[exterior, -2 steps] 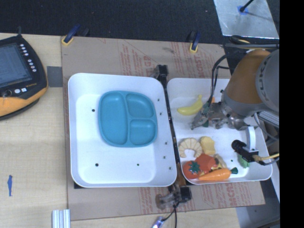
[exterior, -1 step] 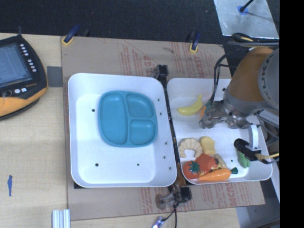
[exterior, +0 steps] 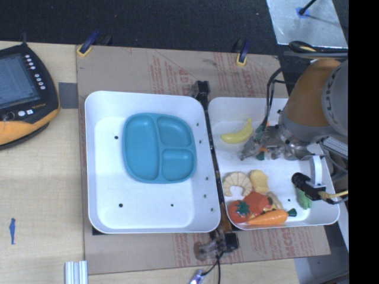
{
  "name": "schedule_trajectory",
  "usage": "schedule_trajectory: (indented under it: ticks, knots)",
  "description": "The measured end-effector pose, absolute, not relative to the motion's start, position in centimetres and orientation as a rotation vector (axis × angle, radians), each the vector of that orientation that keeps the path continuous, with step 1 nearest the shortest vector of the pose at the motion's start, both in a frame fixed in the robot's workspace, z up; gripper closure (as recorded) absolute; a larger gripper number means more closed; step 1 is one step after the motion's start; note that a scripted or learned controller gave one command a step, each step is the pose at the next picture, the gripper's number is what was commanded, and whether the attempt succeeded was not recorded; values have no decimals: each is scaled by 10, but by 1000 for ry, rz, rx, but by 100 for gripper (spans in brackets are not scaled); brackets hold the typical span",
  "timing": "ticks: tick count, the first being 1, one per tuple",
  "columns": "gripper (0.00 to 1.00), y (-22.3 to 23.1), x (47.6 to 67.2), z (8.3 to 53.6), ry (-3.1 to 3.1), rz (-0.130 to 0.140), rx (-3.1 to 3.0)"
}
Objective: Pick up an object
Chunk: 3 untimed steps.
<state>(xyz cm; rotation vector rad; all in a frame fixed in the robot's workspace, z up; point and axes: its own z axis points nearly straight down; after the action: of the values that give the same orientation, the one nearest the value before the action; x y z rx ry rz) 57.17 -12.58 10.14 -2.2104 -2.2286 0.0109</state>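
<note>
Hovering low just right of the banana (exterior: pixel 237 135), the gripper (exterior: pixel 256 148) appears poised for a grasp; jaw state cannot be told. A short leftward reach is called for.

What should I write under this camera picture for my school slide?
Robot gripper reaching beside a toy banana in the right bin; blue plate in the left bin.

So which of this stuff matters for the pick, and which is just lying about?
For the pick: gripper; right bin with banana, croissant, carrot, red toy food.

Lying about: left bin, blue divided plate, teach pendant, clamps.
</note>
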Motion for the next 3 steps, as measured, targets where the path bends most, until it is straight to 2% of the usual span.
schedule_trajectory:
  ticks: [1, 2, 3]
  knots:
    - [100, -127, 572, 111, -2231, 15, -2209]
    - [0, -127, 572, 111, -2232, 16, -2208]
    - [0, -124, 619, 92, -2228, 6, -2213]
